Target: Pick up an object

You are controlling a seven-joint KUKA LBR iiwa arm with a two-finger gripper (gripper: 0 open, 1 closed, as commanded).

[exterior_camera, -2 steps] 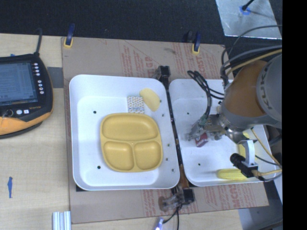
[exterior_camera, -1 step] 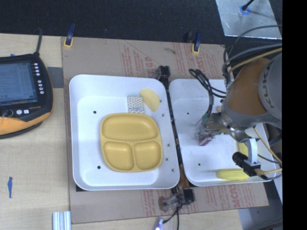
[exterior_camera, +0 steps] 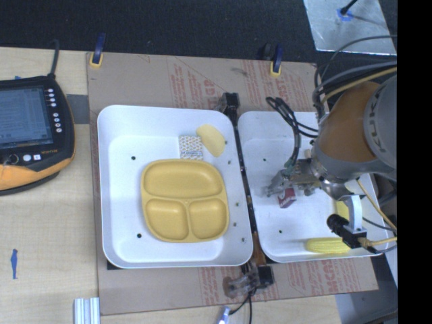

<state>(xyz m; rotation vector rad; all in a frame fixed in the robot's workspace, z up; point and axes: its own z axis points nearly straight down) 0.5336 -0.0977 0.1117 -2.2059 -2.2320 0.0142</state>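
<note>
**Arm down in the right bin, over a small red thing**

The grey gripper [exterior_camera: 287,187] sits low in the right white bin [exterior_camera: 270,235], right at a small dark red object [exterior_camera: 287,198]. Can't tell how the jaws stand. A yellow corn cob [exterior_camera: 327,246] lies near the front rim. The left white bin [exterior_camera: 115,181] holds a yellow divided plastic plate [exterior_camera: 183,200].

Grey arm [exterior_camera: 378,123] with an orange band, black cables looping off it, apparently metal gripper [exterior_camera: 287,184].
</note>
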